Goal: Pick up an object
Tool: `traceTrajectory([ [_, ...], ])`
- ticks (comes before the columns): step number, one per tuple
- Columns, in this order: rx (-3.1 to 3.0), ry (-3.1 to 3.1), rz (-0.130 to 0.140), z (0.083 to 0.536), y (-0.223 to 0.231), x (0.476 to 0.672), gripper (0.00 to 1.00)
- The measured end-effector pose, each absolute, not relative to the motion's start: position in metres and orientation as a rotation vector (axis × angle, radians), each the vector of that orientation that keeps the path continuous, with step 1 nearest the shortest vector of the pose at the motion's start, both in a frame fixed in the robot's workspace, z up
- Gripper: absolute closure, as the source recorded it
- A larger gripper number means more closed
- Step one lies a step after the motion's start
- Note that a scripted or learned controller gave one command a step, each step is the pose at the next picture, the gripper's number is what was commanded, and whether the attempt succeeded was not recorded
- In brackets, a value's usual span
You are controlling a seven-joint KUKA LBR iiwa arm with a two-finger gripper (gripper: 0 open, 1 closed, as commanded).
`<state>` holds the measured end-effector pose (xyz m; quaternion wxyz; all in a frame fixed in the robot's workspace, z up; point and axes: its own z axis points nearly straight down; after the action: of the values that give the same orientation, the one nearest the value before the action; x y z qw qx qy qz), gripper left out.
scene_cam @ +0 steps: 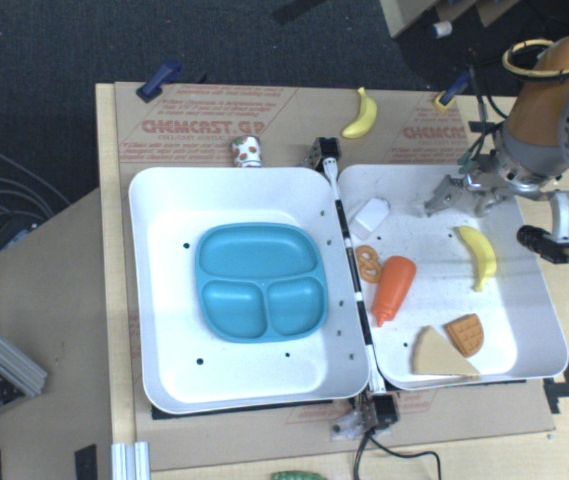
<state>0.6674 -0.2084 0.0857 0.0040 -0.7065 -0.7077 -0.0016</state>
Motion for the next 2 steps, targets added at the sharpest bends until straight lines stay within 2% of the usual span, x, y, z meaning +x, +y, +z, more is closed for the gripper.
traceTrajectory([
  [1, -2.219, -2.224, -0.004, 0.096, -0.2098, 0.668, 1.0],
  [2, -2.218, -2.224, -0.004, 0.0957, -0.2095, 0.6679, 0.0],
])
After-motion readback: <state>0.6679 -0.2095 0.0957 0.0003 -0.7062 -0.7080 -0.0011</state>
